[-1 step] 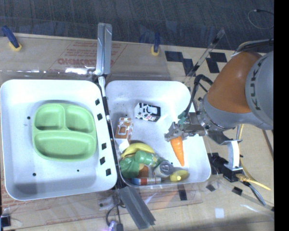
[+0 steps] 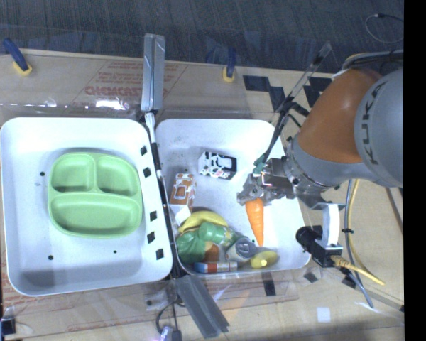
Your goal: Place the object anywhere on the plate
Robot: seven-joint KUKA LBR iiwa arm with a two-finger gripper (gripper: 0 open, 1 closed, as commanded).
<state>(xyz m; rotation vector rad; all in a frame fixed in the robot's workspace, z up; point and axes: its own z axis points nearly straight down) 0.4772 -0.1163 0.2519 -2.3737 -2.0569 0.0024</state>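
Carrot [image 2: 255, 221] hangs point-down from my gripper [image 2: 253, 192], its top pinched between my fingers, over the right bin [image 2: 192, 130]. Nearer in that bin lies a heap of toy food. The green plate [image 2: 96, 193] sits in the left bin [image 2: 21, 141], well apart.

Banana [image 2: 199, 221], snack packet [image 2: 182, 189], perhaps dice [image 2: 218, 165]

The tool [image 2: 254, 192] hides the carrot's [image 2: 255, 222] top; whether it grips seems unclear.

Arm [image 2: 355, 130] reaches leftward, tool [image 2: 253, 190] pointing down.
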